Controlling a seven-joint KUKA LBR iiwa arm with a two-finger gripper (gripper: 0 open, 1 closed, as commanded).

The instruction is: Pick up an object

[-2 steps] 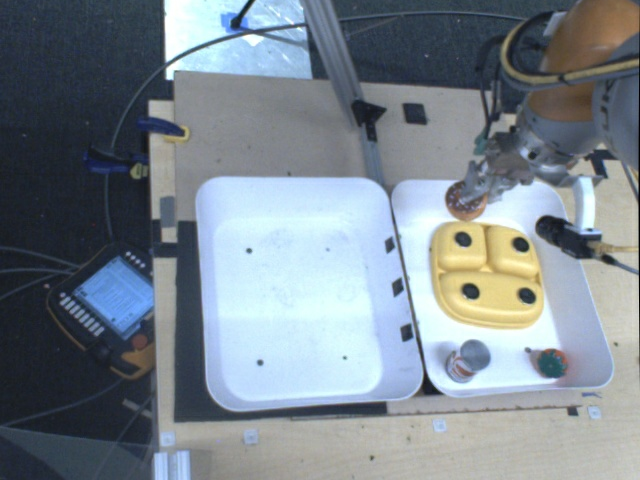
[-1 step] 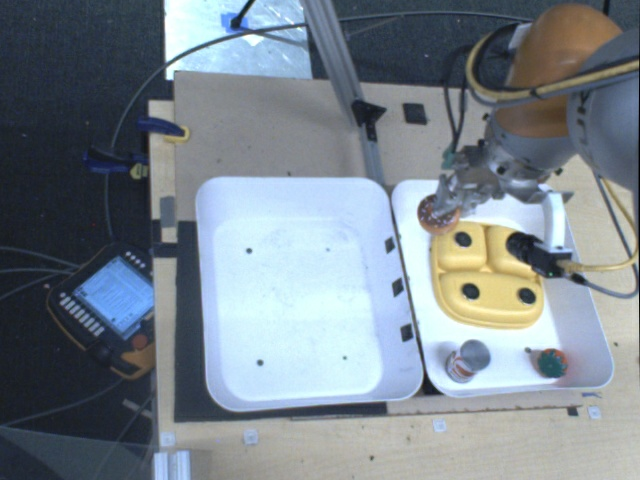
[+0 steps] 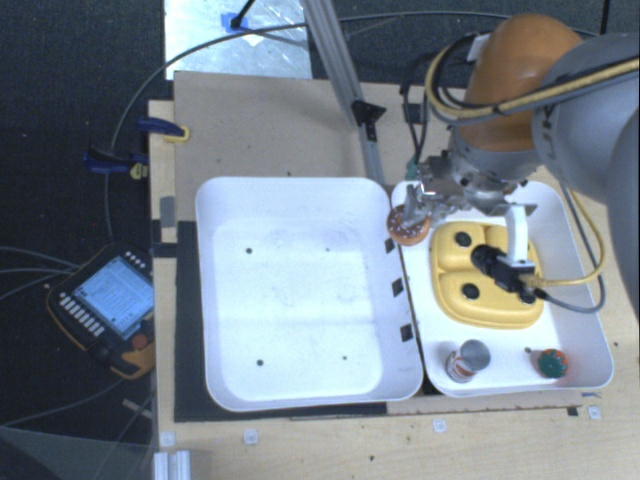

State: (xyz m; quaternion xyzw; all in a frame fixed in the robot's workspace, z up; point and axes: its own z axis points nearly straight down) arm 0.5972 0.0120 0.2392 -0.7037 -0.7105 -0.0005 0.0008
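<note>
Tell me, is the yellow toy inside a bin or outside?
Inside. The yellow toy sits within the white walls of the bin on the view's right.

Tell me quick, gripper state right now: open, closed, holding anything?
Gripper: cannot be told. It is low in the right bin, right by a brown round object; no grasp is visible.

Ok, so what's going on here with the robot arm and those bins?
The grey arm reaches over the right bin, its gripper low at the bin's far left corner, just by a small brown round thing. Whether it has hold of it cannot be told. A yellow moulded piece, a small silver cup and a green and orange bit lie in the same bin.
</note>
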